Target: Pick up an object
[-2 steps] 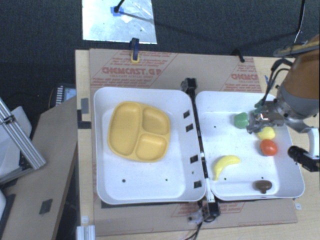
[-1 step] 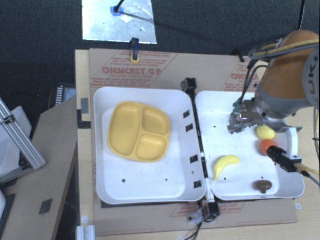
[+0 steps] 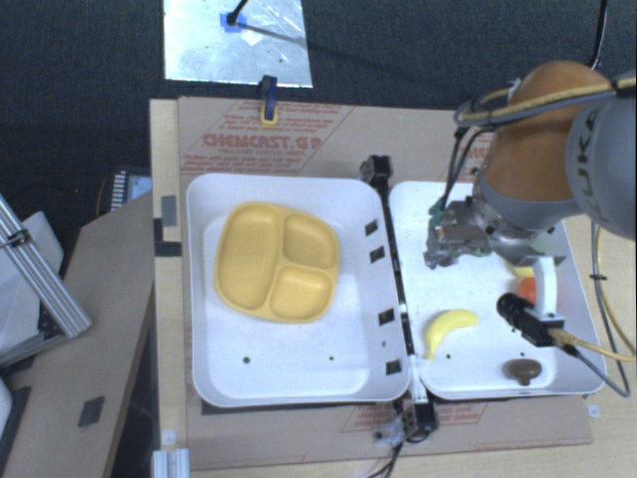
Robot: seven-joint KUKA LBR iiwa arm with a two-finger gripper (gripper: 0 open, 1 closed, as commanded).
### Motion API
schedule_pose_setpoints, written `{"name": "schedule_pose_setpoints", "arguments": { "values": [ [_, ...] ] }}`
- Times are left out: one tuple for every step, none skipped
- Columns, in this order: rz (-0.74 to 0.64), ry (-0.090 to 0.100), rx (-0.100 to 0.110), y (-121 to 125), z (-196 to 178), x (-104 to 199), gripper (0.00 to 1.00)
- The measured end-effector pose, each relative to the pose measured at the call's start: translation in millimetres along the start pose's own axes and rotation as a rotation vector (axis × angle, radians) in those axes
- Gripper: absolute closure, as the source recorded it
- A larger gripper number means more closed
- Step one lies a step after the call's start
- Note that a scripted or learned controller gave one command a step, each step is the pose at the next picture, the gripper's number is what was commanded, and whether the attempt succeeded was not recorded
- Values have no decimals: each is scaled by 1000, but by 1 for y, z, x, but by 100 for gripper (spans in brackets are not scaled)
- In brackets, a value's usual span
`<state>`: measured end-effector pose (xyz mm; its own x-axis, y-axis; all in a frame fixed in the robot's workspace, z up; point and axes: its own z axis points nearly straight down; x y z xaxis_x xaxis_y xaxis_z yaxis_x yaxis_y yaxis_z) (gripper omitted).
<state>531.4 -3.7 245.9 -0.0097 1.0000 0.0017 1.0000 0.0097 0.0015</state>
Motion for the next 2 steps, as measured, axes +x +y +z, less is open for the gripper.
{"name": "schedule_pose_setpoints", "arguments": {
  "values": [
    [-1, 0, 0, 0, -1, 52, 100],
    [-1, 1, 1, -3, 5, 107, 100]
  ]
}}
